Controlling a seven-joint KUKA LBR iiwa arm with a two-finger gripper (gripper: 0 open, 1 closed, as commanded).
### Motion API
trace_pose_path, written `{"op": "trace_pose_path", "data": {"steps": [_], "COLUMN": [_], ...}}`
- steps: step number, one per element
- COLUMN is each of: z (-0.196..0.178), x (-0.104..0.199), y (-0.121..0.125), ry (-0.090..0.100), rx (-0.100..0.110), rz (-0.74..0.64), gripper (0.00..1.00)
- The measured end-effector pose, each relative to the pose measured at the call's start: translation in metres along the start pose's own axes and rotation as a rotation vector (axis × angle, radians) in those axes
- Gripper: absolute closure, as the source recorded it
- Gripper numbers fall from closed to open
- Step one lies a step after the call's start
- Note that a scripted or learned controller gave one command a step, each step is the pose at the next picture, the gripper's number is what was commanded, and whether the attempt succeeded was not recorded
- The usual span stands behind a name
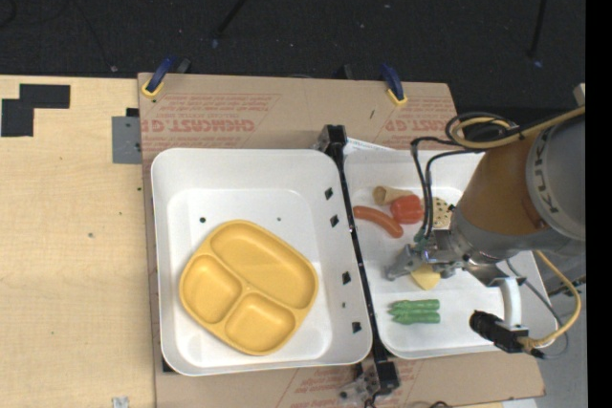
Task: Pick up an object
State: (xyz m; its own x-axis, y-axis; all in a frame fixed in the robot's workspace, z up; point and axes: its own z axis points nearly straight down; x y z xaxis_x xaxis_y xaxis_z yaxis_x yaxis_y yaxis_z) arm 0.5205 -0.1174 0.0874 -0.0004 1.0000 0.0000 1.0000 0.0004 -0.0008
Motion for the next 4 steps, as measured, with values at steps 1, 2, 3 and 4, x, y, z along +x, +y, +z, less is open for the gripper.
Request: {"op": "trace_pose_path", "data": {"steps": [1,2,3,4], "z": [-0.01,-0.054,-0.097,-0.134], "x": [-0.001,-0.006,-0.007,-0.007], "y": [0.0,-0.004,-0.009,-0.009], "ry": [0.0,-0.001,-0.001,0.0], "rx": [-0.001,-0.003,-0.004,-0.003], "rz": [0.002,0.002,0.001,0.001], "gripper": [1.0,1.0,1.0,1.0]}}
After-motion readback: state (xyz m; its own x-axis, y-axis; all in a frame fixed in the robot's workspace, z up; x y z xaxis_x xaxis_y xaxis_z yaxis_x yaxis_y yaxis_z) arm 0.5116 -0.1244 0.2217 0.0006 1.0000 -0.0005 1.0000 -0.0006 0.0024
